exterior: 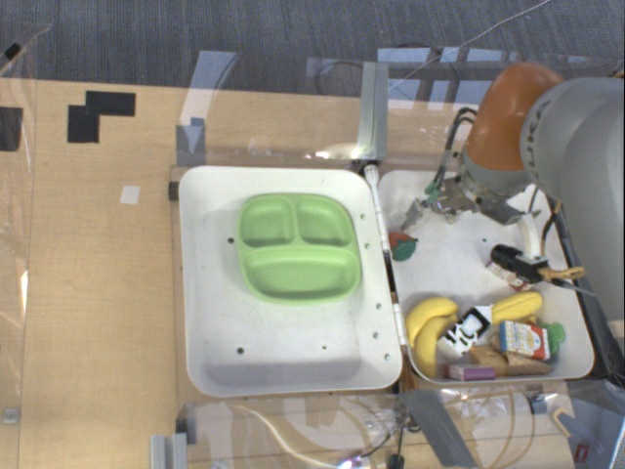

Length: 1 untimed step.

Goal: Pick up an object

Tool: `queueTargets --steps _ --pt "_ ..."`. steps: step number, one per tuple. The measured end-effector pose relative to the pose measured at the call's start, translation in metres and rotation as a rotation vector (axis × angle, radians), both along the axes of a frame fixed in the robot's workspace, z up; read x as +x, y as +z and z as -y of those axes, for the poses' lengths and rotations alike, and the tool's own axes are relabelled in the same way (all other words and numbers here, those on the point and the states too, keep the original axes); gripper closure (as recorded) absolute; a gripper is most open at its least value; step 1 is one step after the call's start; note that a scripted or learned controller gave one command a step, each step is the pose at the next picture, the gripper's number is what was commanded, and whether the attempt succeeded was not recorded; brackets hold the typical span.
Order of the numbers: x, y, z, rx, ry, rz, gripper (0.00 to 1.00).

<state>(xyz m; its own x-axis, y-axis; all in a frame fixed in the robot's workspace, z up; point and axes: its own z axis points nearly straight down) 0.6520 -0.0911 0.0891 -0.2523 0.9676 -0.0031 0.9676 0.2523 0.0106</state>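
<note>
**Claw hangs over right bin, toys heaped at near edge**

The grey arm with its orange band (508,115) reaches in over the right bin (444,262), its claw (422,213) low above the bin's far left corner; whether its fingers are spread or closed cannot be told. Just below it, a small red-and-green object (401,245) lies against the bin's left wall. Two yellow bananas (428,322), a black-and-white toy (465,331), a small carton (523,340) and other items crowd the near end. On the counter's (88,291) left bin (215,360) sits a green divided plate (298,245).
</note>
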Motion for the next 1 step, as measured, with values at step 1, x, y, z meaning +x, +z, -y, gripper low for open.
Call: queueTargets --steps 1 --pt "-0.0184 0.0006 -0.0009 0.000 -0.003 0.001 0.00"
